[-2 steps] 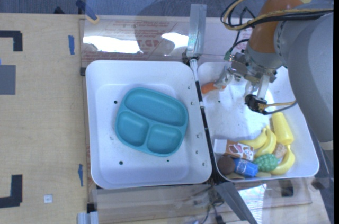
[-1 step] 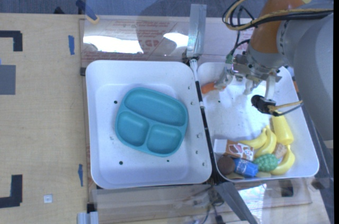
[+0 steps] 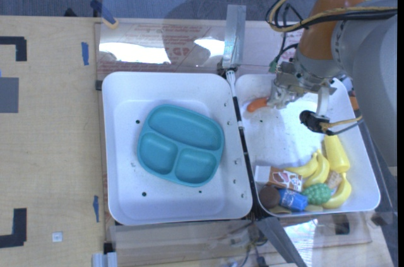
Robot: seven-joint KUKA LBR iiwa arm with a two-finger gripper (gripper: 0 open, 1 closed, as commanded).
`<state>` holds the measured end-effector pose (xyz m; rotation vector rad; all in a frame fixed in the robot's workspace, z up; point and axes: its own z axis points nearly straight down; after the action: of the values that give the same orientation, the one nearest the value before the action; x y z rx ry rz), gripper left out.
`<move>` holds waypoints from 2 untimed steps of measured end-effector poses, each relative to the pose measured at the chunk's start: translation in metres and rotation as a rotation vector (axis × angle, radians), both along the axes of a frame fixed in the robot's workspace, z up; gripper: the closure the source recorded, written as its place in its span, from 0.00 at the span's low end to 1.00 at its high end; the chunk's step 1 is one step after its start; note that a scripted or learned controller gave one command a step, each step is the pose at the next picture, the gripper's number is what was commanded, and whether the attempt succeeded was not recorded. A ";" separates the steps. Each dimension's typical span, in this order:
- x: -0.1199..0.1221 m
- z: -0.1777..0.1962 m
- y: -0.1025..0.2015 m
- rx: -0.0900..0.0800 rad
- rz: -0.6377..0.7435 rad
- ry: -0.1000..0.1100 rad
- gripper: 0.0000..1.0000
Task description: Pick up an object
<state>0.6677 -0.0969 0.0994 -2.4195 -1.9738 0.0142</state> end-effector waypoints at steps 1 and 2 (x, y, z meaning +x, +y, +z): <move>0.002 0.003 -0.001 -0.001 0.000 -0.008 0.00; -0.041 0.085 0.104 -0.007 -0.121 -0.016 0.00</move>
<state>0.6271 0.0073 0.1842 -2.5459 -1.8332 -0.0002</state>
